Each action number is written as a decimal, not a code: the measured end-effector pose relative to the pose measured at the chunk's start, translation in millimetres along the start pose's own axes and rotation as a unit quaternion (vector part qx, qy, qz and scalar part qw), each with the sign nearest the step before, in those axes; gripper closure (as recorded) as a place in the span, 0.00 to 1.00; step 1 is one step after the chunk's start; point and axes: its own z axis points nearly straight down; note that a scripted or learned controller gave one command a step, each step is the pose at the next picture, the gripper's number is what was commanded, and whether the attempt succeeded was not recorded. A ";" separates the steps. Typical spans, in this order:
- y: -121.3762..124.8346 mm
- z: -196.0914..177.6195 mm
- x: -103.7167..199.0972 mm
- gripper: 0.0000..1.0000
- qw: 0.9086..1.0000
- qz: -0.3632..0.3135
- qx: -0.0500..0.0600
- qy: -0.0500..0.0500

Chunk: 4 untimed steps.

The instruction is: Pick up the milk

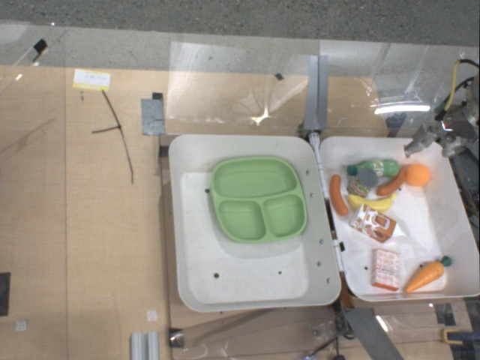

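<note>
Nothing is grasped yet; my claw (424, 142) waits at the bin's far edge, its opening unclear. Next I must descend onto the milk carton (373, 224).

Two shallow white bins sit side by side: the left bin (187, 276) farther from the gripper (442, 135), the right bin (457, 216) just below it. The far bin holds one green divided plate (259, 199). The near bin holds one orange (418, 175), one green bottle (381, 168), one banana (371, 200), one sausage (339, 194), one carrot (424, 274) and two small cartons: a brown-and-white one (373, 223) and a red-and-white one (386, 268). Which carton is the milk cannot be told.
</note>
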 end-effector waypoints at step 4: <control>-82.7 90.9 100.8 1.00 0.977 -0.215 -0.014 -0.008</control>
